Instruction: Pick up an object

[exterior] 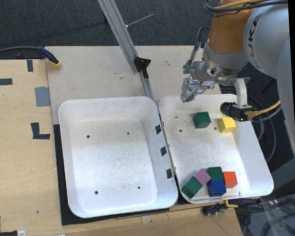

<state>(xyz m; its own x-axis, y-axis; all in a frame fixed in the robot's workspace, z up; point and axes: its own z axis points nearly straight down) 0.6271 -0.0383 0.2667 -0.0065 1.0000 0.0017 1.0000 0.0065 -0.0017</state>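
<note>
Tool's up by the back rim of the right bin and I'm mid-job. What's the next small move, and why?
Probably shift the tool toward the bin's front, over the green block, then descend. The tool hangs above the back rim of the right bin, carrying nothing I can see. That block is the nearest one and stands apart from the yellow block, unlike the cluster at the front.

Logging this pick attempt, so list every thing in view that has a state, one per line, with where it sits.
gripper: above the right bin's far rim, nothing seen in it
right bin: holds seven blocks
left bin: flat on the bench
green block: alone, near far end
yellow block: alone, beside the green block
orange block: in the near-corner cluster
blue block: in the cluster, touching the orange block
</note>
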